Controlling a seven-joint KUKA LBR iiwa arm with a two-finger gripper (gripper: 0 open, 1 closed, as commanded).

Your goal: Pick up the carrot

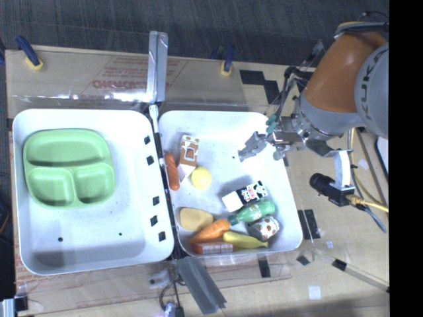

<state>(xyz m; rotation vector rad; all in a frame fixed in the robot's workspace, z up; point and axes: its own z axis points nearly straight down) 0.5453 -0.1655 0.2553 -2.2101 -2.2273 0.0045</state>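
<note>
Carrot-wise, the orange tapered carrot with a green top [213,229] lies near the front edge of the right shallow white bin [218,121], between a tan potato-like lump [193,218] and a yellow banana [243,240], touching both. The grey two-finger gripper [251,146] hovers over the bin's right side, well apart from it; can't tell how it's set. Left white bin [39,256] has a green divided tray [68,167].

A wooden bench [99,74] bears 2 white bins [39,243], with dark carpet [198,8] beyond the bench and blue clamps [28,51] on its far edge.
</note>
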